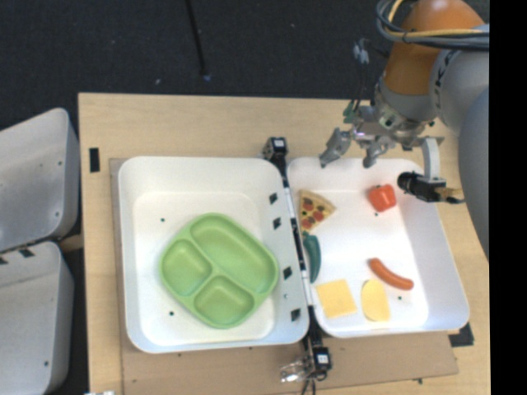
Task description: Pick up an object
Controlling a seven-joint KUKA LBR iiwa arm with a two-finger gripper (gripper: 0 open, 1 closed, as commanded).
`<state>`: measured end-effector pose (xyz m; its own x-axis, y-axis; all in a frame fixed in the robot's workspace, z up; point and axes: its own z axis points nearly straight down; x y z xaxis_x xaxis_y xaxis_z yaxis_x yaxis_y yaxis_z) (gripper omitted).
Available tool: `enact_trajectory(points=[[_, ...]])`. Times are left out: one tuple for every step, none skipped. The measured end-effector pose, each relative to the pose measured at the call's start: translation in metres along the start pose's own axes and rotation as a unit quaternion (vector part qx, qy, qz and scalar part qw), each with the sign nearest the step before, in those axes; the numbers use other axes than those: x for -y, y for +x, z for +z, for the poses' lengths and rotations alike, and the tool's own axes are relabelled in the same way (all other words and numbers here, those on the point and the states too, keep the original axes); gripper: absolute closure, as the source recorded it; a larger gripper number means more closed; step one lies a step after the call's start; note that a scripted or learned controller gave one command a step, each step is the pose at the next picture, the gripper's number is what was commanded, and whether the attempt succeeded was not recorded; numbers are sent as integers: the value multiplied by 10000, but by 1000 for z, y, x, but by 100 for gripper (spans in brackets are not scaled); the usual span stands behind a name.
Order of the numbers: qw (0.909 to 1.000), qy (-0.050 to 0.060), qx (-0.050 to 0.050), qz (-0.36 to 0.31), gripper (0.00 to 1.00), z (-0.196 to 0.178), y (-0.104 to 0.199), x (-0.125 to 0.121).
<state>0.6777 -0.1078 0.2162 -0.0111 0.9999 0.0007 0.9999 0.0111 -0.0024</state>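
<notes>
Objects for picking lie in the right bin [428,253], six in all, one of each kind. The largest, a yellow cheese square [336,298], sits at about 7 o'clock in that bin, near the front wall. Just beside it, toward 6 o'clock, lies a pale yellow oval piece [375,300]. A pizza slice [314,209] rests at 10 o'clock against the divider side, and a dark green pepper-like piece [312,255] lies along the same edge at 9 o'clock, just below the pizza slice. A red sausage [390,273] lies tilted toward 5 o'clock, near the oval piece but apart from it. A small red chunk [381,197] sits at 1 o'clock, well apart from the others.

The left bin [136,220] holds one green divided plate [218,269] with three compartments, lying near its centre.

Both bins rest side by side on the wooden desk [181,113].

The end effector [350,149] hangs over the 12 o'clock rim of the right bin, its fingers spread apart with nothing between them. It is above and clear of all six pieces; the red chunk and the pizza slice are the nearest. The orange band of the arm [428,35] shows at 1 o'clock in the view. Nothing lies over any piece.
</notes>
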Motion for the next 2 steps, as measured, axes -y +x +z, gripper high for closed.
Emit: enact_trajectory(points=[[10000,-23,4,-4,0,-1,0,-1],[10000,-10,17,45,0,53,-6,-10]])
